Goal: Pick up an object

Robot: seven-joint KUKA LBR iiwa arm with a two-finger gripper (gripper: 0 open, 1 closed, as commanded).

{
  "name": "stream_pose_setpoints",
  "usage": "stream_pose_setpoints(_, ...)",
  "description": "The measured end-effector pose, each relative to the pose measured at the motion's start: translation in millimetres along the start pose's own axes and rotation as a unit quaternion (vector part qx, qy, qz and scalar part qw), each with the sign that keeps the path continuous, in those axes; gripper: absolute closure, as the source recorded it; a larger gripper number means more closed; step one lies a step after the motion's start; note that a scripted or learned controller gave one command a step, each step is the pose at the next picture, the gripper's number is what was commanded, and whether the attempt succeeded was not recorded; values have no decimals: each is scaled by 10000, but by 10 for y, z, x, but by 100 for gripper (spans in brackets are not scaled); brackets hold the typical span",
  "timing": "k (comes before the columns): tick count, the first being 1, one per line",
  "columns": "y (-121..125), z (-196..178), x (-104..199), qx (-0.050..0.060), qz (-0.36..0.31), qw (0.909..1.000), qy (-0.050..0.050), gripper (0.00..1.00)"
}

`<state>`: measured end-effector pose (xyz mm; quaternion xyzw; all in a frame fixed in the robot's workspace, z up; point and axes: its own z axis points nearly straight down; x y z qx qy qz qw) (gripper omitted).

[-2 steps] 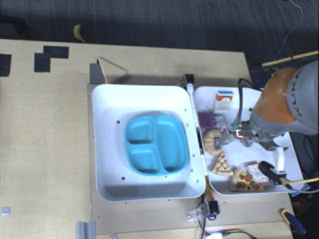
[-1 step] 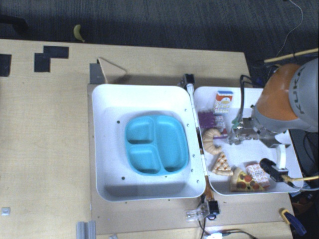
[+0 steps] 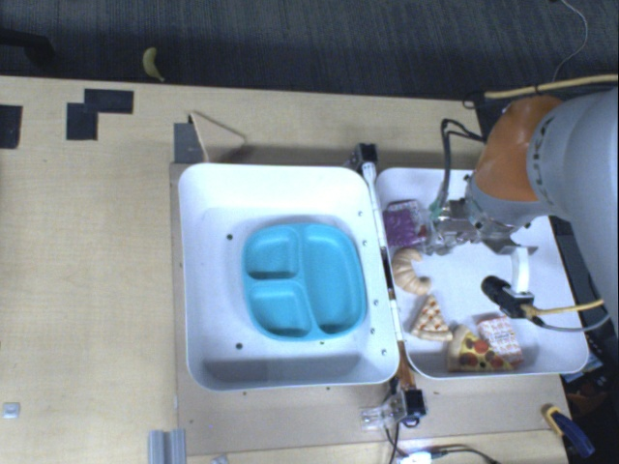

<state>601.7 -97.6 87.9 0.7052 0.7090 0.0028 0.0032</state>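
Purple grapes (image 3: 402, 223) are lain in the right bin (image 3: 556, 278), beside a croissant (image 3: 410, 269), within reach. The gripper (image 3: 443, 232) is poised just beside them; its opening cannot be told.

purple toy (image 3: 401, 224), croissant (image 3: 410, 269), pizza slice (image 3: 430, 319), box (image 3: 498, 339); all in rt bin (image 3: 556, 269)

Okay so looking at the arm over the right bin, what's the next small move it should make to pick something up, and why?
Probably lower straight down a little. The gripper hangs in the right bin at the purple item, with the croissant just below it in the view. I see nothing held, so one of those two looks the closest target.
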Motion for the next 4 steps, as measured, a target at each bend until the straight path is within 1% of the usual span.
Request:
stream_pose_setpoints(1, -8, 11, -1, 9, 3, 10000, 1, 0)
stream_pose_setpoints(2, -1021, -4, -44, 3, 21, 10000, -4, 0)
stream_pose_setpoints(3, -994, -118, -40, -30, 14, 10000, -5, 100)
stream_pose_setpoints(4, -256, -692, -566, 19, -1, 10000, -4, 100)
